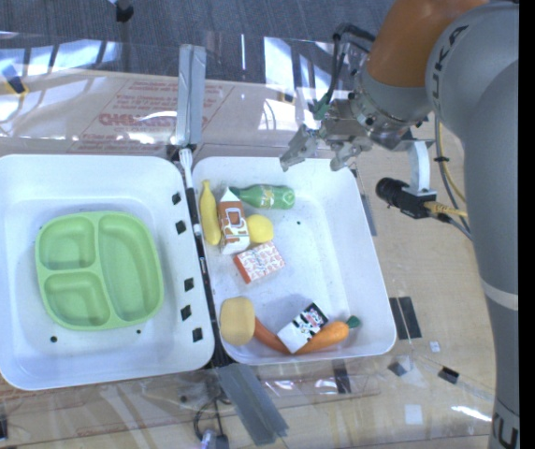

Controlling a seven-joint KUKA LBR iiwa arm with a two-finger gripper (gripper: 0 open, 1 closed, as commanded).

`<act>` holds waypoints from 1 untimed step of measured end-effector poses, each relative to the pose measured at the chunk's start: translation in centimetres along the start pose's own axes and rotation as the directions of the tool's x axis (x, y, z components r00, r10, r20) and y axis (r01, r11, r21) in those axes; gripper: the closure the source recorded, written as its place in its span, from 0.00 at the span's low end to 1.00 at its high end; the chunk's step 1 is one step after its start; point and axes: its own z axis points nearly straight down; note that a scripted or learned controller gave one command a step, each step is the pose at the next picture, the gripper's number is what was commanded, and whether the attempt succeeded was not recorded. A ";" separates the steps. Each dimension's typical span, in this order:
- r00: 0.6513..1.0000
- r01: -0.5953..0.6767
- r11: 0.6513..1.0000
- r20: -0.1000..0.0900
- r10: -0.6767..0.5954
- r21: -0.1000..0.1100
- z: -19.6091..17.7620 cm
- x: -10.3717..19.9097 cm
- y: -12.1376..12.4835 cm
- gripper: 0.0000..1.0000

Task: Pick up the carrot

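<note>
An orange carrot (329, 336) with a green tip lies at the near right of the right bin (366, 260), leaning against a small black-and-white carton (306, 325). A second orange piece (267, 335) pokes out from the carton's left side. My gripper (317, 155) hangs over the far rim of the right bin, well away from the carrot. It is open, its two fingers spread with nothing between them.
The right bin also holds a banana (209, 213), a green bottle (264, 196), a lemon (261, 229), two orange-and-white boxes (259, 264) and a yellow lump (238, 319). A green divided plate (99, 269) lies in the left bin (6, 251).
</note>
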 end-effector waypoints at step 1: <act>0.979 0.204 0.979 0.000 -0.204 -0.001 4.6 -3.1 -7.7 0.00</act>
